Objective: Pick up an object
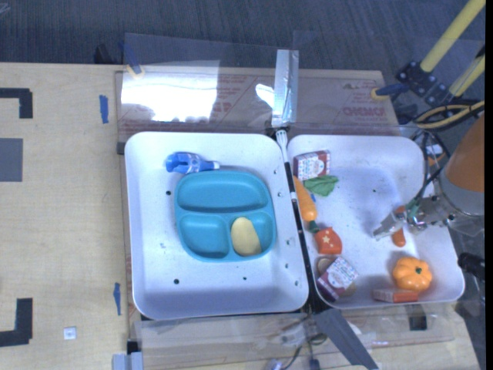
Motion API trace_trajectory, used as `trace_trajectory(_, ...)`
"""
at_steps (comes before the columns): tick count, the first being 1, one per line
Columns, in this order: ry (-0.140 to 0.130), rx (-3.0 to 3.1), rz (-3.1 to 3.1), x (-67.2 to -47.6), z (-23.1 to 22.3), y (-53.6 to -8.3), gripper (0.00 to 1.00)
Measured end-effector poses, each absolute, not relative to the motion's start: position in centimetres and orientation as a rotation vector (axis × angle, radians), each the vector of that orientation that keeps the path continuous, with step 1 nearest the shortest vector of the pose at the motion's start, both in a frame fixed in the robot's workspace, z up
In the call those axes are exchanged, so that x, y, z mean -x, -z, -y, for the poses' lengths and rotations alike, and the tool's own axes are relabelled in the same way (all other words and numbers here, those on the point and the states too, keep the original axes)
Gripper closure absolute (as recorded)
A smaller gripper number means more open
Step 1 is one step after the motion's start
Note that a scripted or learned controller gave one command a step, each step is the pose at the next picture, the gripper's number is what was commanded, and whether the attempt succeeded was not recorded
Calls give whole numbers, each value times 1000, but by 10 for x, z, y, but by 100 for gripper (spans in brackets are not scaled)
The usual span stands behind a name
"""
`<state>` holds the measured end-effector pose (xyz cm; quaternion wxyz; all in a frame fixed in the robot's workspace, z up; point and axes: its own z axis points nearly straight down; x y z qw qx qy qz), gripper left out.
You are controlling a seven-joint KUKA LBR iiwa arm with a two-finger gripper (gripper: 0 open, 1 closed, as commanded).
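My gripper point(394, 225) hangs low over the right side of the right bin point(370, 154), with the arm coming in from the right edge. A small orange piece point(398, 239) lies right beside the gripper tip; whether it is touched or held is unclear. An orange pumpkin point(410, 273) sits just below, near the bin's front right corner. Along the bin's left side lie a red-and-white packet point(311, 164), a green leaf point(320, 184), an orange carrot point(305, 204), a red tomato point(328, 240) and a wrapped packet point(337, 276).
A red stick point(394, 295) lies at the right bin's front rim. The left bin point(146, 230) holds a blue divided plate point(219, 206) with a yellow piece point(246, 236) in it, and a blue toy point(183, 162) behind it. Cables and yellow bars stand at the upper right.
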<state>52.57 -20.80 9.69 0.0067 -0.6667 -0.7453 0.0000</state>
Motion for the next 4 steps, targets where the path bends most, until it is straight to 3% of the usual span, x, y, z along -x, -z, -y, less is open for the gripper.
trace_trajectory(1,5,2098,2340,-529,210,-111,100)
trace_trajectory(2,7,2190,2260,-621,178,-96,100)
trace_trajectory(3,13,2432,2003,-665,131,-265,100)
trace_trajectory(4,0,2174,2266,-636,84,-258,100)
